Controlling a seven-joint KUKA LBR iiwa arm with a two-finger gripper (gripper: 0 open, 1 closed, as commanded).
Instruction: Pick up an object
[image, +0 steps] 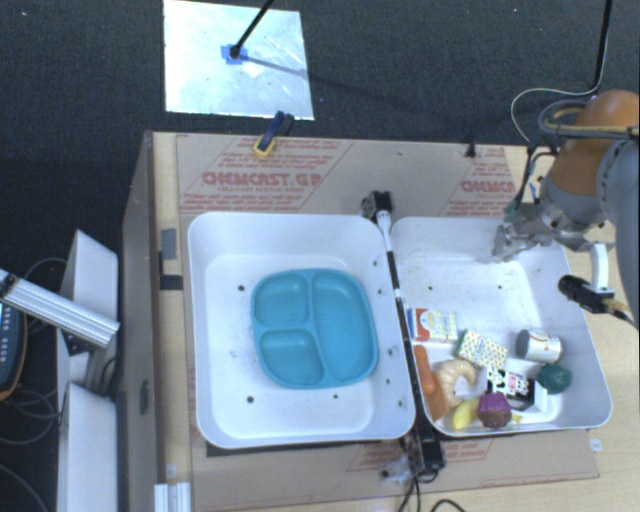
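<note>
My gripper (508, 243) hangs over the far right part of the right bin (470, 275), above bare white floor, with nothing visible between its fingers. The objects lie in a heap at the bin's near edge: a red and white carton (434, 324), an orange carrot (427, 370), a beige pastry (455, 376), a checkered packet (482, 349), a white cup (540, 346), a dark green item (553, 379), a purple item (494, 409) and a yellow piece (462, 416). They sit well below the gripper in the view.
The left bin (225, 300) holds a blue divided plate (312, 328). A black divider clip (379, 208) sits where the bins meet. The arm (590, 160) reaches in from the right, with a black cable (585, 292) over the right bin's rim.
</note>
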